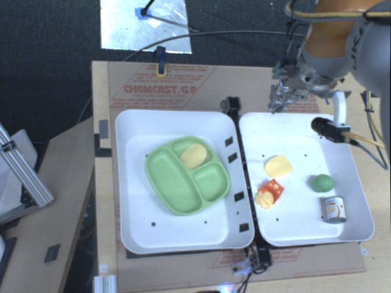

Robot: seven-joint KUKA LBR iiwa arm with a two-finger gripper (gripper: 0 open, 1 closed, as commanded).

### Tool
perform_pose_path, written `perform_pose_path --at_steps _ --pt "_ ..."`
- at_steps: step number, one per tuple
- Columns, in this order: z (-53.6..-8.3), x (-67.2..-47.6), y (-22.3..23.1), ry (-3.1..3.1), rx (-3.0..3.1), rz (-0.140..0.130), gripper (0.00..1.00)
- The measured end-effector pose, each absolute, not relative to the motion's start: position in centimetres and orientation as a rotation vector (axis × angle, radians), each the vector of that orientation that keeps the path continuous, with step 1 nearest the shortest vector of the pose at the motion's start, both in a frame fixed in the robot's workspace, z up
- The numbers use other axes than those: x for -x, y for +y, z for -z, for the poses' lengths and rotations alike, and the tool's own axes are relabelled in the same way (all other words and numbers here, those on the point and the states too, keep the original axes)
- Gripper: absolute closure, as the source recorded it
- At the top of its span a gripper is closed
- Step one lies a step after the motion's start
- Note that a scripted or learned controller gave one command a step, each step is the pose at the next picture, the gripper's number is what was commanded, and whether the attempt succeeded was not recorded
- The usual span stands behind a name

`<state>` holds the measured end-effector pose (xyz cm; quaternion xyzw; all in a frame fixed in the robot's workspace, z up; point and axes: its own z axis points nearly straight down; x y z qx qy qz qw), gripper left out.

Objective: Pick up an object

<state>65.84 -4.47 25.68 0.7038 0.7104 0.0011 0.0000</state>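
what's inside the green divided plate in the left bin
One yellow, rounded item sits in a small upper compartment of the green plate. The other compartments show bare green. Whatever lies beneath the yellow item is covered.

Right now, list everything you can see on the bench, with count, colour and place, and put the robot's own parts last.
bins: two, white, side by side on the bench.
divided plate: one, green, in the left bin.
yellow piece on the plate: one, in the plate's upper small compartment.
yellow object: one, pale yellow, middle of the right bin.
fries packet: one, red and yellow, just below the yellow object.
green ball: one, right side of the right bin.
small can: one, white and orange, below the green ball.
arm: one, grey with an orange band, entering from the upper right.
tool: one, metallic, above the right bin's far edge.
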Motion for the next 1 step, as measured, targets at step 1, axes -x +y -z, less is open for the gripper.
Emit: perform_pose_path --at_steps 1 --pt "-24.46 -64.5 0.59 2.233 -2.212 -0.001 1.0"
